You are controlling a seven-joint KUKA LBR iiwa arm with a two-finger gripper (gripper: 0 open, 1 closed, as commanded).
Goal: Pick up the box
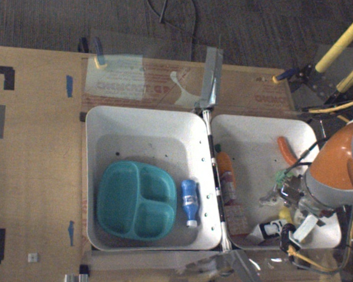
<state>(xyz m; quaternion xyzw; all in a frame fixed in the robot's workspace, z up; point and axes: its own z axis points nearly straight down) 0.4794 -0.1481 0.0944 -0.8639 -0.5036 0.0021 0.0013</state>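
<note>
Arm (336, 165) above right bin (261, 122); box (238, 219) flat, reddish-brown, in bin's front-left corner.

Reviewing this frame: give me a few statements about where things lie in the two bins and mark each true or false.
1. A teal divided plate lies in the left bin. True.
2. The blue bottle lies in the right bin. False: it lies in the left bin, just right of the plate.
3. An orange bottle lies along the right bin's left wall. True.
4. The arm hangs over the left bin. False: it is over the right side of the right bin.
5. The blue bottle rests on top of the teal plate. False: it lies on the bin floor beside the plate.
</note>
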